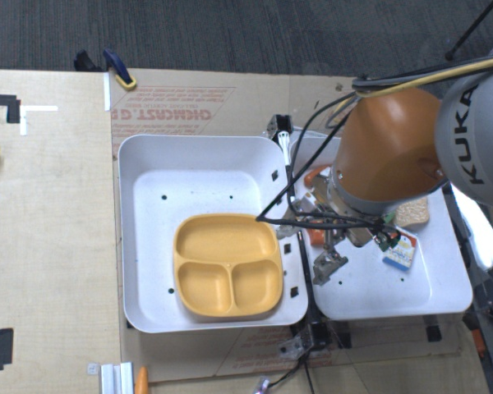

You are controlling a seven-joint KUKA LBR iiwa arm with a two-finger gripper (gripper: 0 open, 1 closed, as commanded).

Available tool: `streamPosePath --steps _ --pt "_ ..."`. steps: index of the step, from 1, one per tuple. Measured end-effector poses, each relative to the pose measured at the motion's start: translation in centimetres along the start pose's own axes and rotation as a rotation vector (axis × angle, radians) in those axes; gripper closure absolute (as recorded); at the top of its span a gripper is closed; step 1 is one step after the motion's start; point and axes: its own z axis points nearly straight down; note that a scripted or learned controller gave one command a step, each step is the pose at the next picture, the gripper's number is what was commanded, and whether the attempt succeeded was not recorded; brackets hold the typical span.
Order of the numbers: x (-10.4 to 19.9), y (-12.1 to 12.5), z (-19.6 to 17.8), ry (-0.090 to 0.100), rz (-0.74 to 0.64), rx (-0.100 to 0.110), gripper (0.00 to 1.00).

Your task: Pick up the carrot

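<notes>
Carrot [315, 236] is just a small orange-red sliver in the right bin [419, 294], mostly hidden under the arm [394, 142]. Gripper [327, 268] hangs right beside it; can't tell its state. Yellow divided plate [228, 263] sits in the left bin [148, 220].

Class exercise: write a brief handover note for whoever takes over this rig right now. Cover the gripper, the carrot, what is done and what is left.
Gripper: low over the right bin, near its left wall; open or shut cannot be told.
Carrot: an orange piece in the right bin, mostly hidden under the arm.
Left bin holds a yellow divided plate.
Done: arm is over the carrot's bin.
Left: grasp and lift; no hold is visible.
</notes>
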Motion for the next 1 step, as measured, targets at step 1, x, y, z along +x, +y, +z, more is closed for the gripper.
streamPosePath --steps 1 --pt "-5.36 4.22 9.48 0.001 0.157 -0.001 0.00"
